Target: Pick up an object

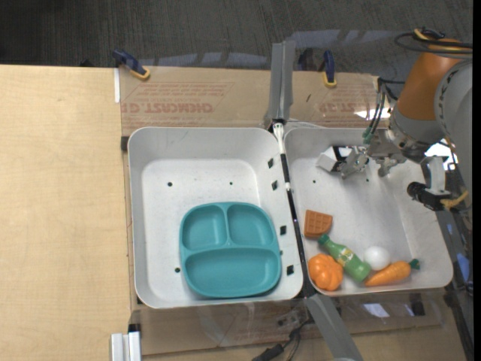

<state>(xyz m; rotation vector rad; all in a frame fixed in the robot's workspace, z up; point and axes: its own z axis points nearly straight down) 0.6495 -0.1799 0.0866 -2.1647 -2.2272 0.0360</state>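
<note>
At the near edge of the right bin (421, 224) we see the pickable things clustered: an orange fruit (326, 272), a green bottle (345, 256), a white egg (376, 257), a carrot (391, 272) and a waffle (318, 222). The bottle's long axis runs diagonally. Our hand (364, 162) hovers at the far end, so the targets lie nearward; whether it is open or closed we cannot tell.

One fixed camera looks down from above the bench (60, 201) at a slant, far enough back to take in both white bins. The left bin (150, 156) sits near the picture's centre, the right bin (421, 239) beside it, and dark floor (188, 13) shows beyond the left bin's far edge.
</note>
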